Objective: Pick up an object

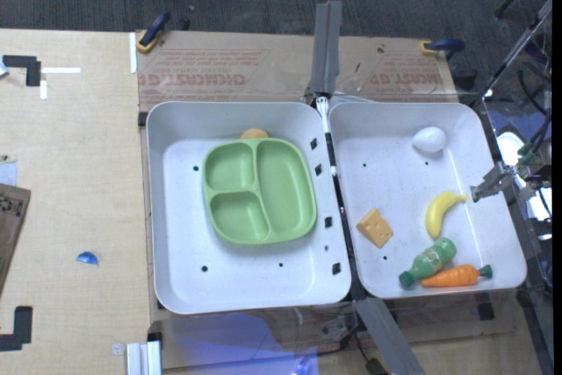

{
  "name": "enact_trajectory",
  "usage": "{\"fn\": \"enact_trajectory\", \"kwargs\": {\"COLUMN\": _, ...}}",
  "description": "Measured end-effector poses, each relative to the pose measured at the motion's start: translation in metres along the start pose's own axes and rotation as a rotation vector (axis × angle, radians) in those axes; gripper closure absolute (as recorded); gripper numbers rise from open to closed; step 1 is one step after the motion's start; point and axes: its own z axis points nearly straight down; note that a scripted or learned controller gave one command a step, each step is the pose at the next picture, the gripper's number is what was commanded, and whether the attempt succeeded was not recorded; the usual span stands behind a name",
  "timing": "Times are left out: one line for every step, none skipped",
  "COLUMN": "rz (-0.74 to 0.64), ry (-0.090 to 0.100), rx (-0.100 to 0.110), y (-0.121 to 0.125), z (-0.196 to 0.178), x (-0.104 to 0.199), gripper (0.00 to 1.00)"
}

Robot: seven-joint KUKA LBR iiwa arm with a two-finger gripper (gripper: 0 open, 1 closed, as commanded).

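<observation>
While nothing lifted yet, task not begun: banana (443, 212) lies in right bin (386, 272), carrot (452, 277) and bottle (428, 262) near banana, cheese (375, 228) left of banana. Claw state: cannot tell.

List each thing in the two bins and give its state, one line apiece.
Green tray: flat, right way up, in the left bin.
Yellow thing: mostly hidden behind the tray.
White egg: loose in the right bin.
Banana: lying flat, alone.
Cheese wedge: lying flat, alone.
Green bottle: on its side, touching the carrot.
Carrot: lying flat.
</observation>
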Motion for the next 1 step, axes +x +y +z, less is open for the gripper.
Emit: {"fn": "enact_trajectory", "kwargs": {"rz": -0.031, "ry": 0.000, "rx": 0.000, "y": 0.0363, "z": 0.1247, "x": 0.0350, "gripper": 0.00}}
